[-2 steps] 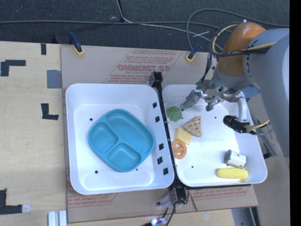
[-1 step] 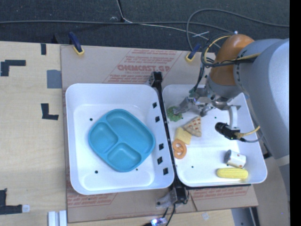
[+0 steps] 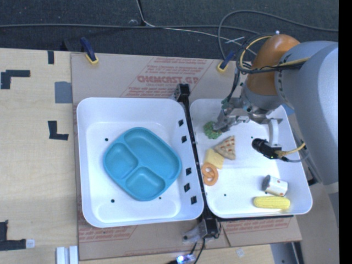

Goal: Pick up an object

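You will find the arm (image 3: 308, 92) reaching in from the right, its gripper (image 3: 223, 122) low over the right bin (image 3: 250, 202), just beside the green broccoli piece (image 3: 212, 130). The broccoli is small and knobbly, lying near the bin's left wall.

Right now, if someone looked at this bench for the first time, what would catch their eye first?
Probably the big grey arm with its orange band, coming in from the right and reaching down over the right bin, its gripper just above a green broccoli piece. Next, the blue plate in the left bin. Then the small food toys in the right bin: pizza slice, pretzel, corn cob.
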### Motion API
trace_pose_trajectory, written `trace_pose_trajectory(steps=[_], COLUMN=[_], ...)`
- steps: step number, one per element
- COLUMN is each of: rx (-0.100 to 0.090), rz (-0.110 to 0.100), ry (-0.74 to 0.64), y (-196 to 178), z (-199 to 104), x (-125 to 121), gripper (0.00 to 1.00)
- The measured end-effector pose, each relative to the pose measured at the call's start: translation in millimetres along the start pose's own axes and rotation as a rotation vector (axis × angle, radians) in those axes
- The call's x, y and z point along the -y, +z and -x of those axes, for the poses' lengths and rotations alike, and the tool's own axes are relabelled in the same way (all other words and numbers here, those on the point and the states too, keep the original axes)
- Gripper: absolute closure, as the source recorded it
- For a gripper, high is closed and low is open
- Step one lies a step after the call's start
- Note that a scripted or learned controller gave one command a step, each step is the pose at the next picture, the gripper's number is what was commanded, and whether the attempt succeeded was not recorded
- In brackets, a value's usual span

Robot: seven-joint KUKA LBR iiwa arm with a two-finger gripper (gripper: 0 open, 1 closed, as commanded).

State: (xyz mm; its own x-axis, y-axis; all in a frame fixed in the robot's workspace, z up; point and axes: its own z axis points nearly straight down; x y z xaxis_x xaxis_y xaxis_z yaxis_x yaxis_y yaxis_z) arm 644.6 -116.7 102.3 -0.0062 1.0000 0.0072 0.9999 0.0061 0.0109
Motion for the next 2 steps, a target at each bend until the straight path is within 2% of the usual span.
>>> trace_pose_trajectory(steps=[1, 2], rx=[0.007, 0.007], rz=[-0.011, -0.010], ry=[0.003, 0.003], y=[-40.6, -85.4], z=[-4.7, -14.3], x=[-0.8, -4.4], gripper=[1.00, 1.00])
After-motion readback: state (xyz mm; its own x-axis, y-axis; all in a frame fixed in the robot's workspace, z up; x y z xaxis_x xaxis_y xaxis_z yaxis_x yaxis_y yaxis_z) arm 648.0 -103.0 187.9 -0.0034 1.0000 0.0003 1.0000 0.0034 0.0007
